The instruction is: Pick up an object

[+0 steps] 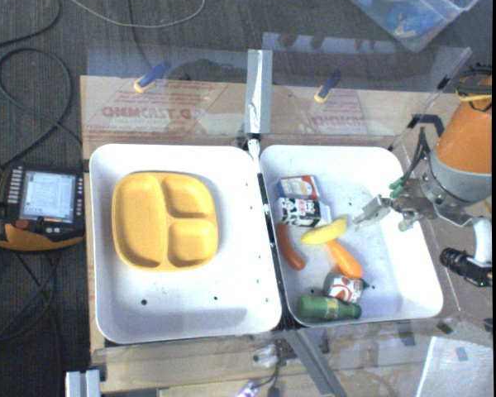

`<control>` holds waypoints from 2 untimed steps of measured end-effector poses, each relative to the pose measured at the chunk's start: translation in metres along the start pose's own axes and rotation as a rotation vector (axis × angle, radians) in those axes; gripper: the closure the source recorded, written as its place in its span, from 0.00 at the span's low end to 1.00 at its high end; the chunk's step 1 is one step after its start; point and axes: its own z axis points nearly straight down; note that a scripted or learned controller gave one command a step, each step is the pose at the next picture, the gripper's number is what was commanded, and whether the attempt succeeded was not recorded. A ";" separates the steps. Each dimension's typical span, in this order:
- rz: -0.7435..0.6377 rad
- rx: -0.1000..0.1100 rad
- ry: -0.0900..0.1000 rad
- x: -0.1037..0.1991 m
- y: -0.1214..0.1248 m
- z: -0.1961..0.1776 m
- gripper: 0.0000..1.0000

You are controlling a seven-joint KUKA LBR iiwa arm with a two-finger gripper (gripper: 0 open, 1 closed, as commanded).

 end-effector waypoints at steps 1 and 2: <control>-0.013 -0.006 -0.002 0.028 -0.023 0.112 0.00; -0.012 -0.004 0.000 0.028 -0.022 0.103 1.00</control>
